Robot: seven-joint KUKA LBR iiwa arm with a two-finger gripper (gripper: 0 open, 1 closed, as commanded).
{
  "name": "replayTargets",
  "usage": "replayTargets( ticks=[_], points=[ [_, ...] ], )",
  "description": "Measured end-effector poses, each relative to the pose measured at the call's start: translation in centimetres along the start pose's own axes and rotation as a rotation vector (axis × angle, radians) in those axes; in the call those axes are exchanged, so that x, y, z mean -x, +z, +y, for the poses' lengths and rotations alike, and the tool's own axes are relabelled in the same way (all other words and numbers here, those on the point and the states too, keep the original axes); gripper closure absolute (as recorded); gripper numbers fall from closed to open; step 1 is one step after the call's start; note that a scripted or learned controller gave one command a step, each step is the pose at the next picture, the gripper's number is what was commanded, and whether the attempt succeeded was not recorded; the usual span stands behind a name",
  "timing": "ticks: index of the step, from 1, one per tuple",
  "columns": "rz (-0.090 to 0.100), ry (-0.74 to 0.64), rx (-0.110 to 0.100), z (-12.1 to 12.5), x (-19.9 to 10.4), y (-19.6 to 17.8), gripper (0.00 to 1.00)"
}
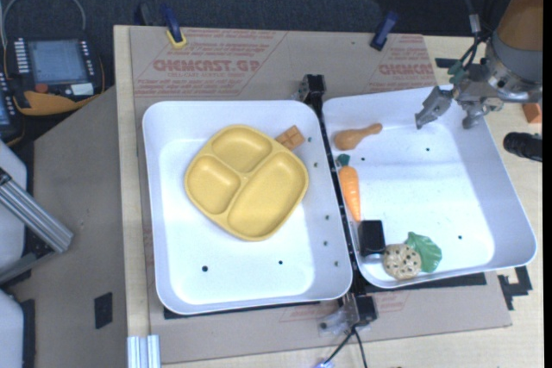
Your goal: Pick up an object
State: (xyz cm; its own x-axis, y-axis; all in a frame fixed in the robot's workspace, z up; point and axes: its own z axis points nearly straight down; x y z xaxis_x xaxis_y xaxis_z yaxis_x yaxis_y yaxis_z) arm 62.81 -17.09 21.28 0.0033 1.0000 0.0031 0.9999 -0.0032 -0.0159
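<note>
At the upper right of the frame, the arm point(522, 30) shows an orange band above a grey wrist section. Black cables run alongside it, and its gripper point(451, 109) ends in two slim grey fingers.

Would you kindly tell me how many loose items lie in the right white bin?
5: tan drumstick at the rear left, orange carrot along the left wall, black block, speckled cookie and green leaf in front.

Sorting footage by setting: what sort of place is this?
Probably a robotics lab bench: a gripper over two white bins of toy food such as a carrot, with a handheld control pendant beside.
</note>
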Motion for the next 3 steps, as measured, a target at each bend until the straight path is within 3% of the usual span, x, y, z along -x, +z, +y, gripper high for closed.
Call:
replayTargets(
  ticks=[1,2,3],
  points=[
    [-0.003,-0.003,0.015,0.3,-0.1,-0.9,0.0],
    [-0.002,-0.002,0.008,-0.4,0.4,5.1,0.0],
    [-0.003,-0.004,0.014,-0.2,0.8,11.2,0.0]
  ],
)
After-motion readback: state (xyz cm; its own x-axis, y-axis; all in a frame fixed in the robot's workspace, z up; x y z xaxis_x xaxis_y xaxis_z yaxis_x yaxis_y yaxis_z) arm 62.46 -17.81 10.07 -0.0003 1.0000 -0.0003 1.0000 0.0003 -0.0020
